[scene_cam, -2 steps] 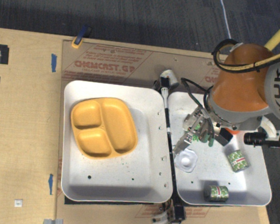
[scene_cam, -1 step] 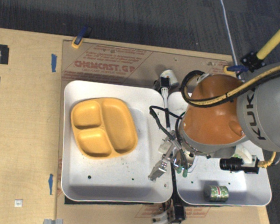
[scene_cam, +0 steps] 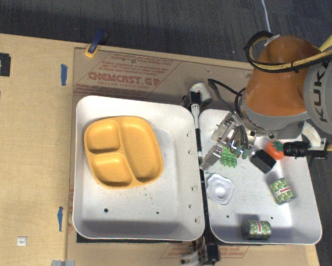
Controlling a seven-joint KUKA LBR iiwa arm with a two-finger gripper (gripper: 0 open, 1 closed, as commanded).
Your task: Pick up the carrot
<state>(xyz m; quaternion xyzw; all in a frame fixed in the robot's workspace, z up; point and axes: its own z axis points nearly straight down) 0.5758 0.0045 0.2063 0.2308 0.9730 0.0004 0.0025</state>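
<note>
The carrot (scene_cam: 276, 150) shows as a small orange piece in the right bin (scene_cam: 297, 227), near its back right, partly hidden under the arm's wrist. My gripper (scene_cam: 223, 148) hangs low over the back left part of that bin, well left of the carrot. A small green leafy toy (scene_cam: 229, 158) lies right beside the gripper; whether it is touched I cannot tell. The orange band of the arm (scene_cam: 280, 73) covers the bin's back edge.
A black block (scene_cam: 263, 161) lies next to the carrot. Two green cans (scene_cam: 281, 190) (scene_cam: 258, 228) and a white cup-like piece (scene_cam: 219, 188) lie toward the front of the right bin. The left bin (scene_cam: 88, 210) holds a yellow divided plate (scene_cam: 123, 150).
</note>
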